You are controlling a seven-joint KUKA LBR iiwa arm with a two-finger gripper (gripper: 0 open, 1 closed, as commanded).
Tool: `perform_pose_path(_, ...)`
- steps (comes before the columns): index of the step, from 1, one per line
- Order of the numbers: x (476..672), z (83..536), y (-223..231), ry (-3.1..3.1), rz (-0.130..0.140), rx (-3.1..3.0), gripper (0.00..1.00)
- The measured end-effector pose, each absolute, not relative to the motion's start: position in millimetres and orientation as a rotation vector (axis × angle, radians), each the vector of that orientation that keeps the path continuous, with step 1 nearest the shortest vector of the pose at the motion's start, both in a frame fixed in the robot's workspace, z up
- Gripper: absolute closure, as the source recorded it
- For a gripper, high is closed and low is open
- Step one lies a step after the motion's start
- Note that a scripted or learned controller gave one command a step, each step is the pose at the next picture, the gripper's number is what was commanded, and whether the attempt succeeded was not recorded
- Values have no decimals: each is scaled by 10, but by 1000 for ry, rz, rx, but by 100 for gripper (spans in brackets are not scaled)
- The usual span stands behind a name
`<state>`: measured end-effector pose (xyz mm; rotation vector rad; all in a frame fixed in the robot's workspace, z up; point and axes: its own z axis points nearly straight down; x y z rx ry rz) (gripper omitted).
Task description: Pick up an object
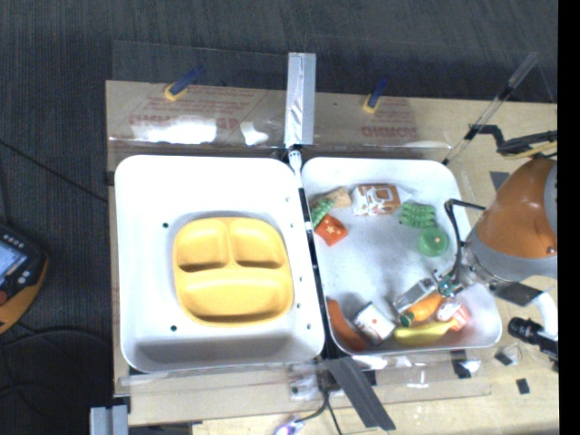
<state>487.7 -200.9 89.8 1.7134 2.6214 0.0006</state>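
Observation:
My gripper [424, 294] is low in the right bin [381, 261], near its front right corner. It hangs right over an orange piece [420, 314], with a yellow banana [422, 333] and a red packet [454, 314] just beside it. A white cube [372, 320] and a brown-orange piece [344, 326] lie to its left. Further back in the same bin are a red block [331, 231], a small carton [376, 199], a green ridged item [417, 214] and a green round item [433, 240]. Nothing is visibly lifted.
The left bin [145, 243] holds a yellow divided tray [234, 268]. The arm's orange band [521, 216] leans over the right bin's right rim. A metal divider post [300, 98] stands behind the bins. A leafy green piece [319, 211] lies by the middle wall.

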Motion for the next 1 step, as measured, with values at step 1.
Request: perform_pose_path(1,4902,1002,-1997,2620,5,1708,100)
